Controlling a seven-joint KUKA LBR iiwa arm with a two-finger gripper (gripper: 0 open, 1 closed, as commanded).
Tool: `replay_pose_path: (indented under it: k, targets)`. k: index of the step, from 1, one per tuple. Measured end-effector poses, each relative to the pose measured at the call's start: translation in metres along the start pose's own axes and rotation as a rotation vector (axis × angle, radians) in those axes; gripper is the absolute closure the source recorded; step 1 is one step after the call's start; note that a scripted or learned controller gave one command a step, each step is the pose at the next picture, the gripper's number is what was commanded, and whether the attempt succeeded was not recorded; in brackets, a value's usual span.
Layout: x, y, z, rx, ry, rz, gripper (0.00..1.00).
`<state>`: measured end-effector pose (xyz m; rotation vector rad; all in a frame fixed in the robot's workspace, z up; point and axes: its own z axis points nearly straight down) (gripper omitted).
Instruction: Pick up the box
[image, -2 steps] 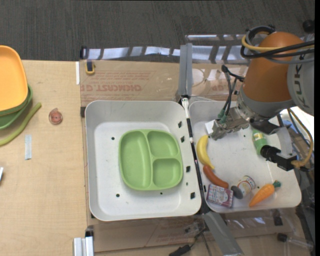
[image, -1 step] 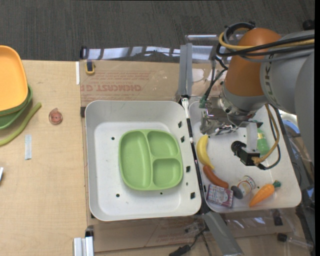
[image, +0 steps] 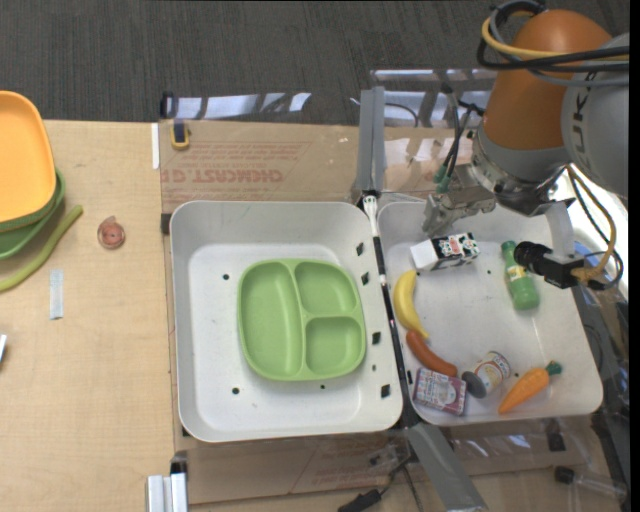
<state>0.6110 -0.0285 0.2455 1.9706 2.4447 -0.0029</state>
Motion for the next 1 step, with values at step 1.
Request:
replay_pose_path:
  k: [1]
  targets:
    - [0.0272, 0.0443, 0.0546, 0.002, 0.000, 0.230, 1.00]
